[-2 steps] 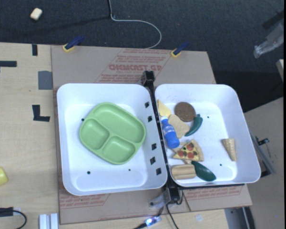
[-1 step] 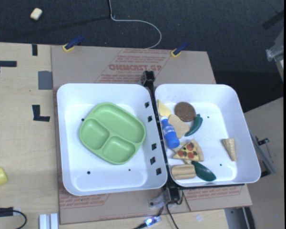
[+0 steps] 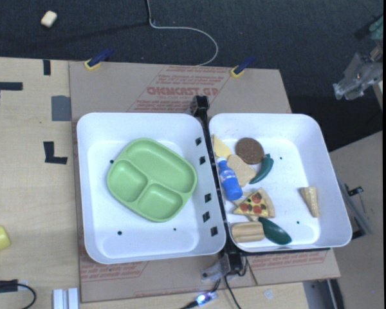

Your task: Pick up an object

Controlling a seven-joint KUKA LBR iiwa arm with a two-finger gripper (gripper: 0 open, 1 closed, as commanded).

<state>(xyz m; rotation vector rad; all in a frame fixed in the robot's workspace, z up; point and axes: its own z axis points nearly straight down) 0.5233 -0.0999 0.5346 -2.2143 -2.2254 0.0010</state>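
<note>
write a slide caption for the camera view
Gripper off to the right of two white bins: green divided plate in the left, toy food including a pizza slice in the right.

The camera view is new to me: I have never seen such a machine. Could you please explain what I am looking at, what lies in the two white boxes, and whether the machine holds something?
One camera looks down at a slant on a bench. Two shallow white bins stand side by side. The left bin holds a green divided plate. The right bin holds toy food: a brown cookie, a blue bottle, a pizza slice, a green chili pepper, a bread roll and a tan wedge lying apart on the right. The robot arm's pincer is at the upper right, away from the bins and blurred. Nothing is seen between its fingers.
</note>
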